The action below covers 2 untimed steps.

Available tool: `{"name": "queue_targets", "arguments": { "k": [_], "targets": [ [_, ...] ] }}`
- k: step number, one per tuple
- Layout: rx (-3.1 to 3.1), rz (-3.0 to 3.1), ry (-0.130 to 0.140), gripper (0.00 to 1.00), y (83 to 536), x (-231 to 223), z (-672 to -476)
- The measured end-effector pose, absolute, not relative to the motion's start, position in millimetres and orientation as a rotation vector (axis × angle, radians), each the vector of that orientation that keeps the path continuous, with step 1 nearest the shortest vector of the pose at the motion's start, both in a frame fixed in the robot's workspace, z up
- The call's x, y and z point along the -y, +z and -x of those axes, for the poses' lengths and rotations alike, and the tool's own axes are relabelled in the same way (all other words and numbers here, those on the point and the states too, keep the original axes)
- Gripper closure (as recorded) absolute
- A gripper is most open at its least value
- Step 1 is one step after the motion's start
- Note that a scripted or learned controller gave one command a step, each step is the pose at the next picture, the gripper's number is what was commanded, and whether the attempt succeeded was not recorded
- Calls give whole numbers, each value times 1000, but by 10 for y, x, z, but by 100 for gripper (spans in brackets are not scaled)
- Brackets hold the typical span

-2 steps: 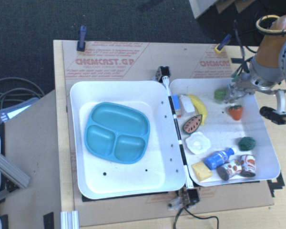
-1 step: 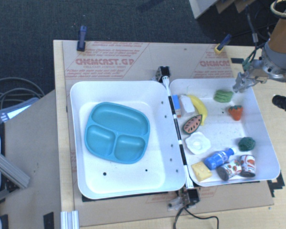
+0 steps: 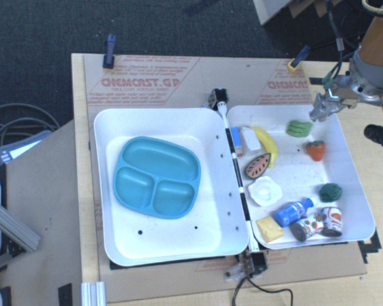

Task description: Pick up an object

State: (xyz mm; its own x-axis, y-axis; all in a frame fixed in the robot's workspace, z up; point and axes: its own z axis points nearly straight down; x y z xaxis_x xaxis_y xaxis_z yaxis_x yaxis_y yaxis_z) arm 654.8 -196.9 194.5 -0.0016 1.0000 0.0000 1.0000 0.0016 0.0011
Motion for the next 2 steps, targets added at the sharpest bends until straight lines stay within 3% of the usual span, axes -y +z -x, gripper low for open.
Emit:
{"name": "queue_targets", "arguments": {
  "k": [1,2],
  "targets": [
    [-2223,-2220,0,0,1939,1971,-6544],
    [-2229,-2226,0,0,886,2126,-6658]
  ]
}}
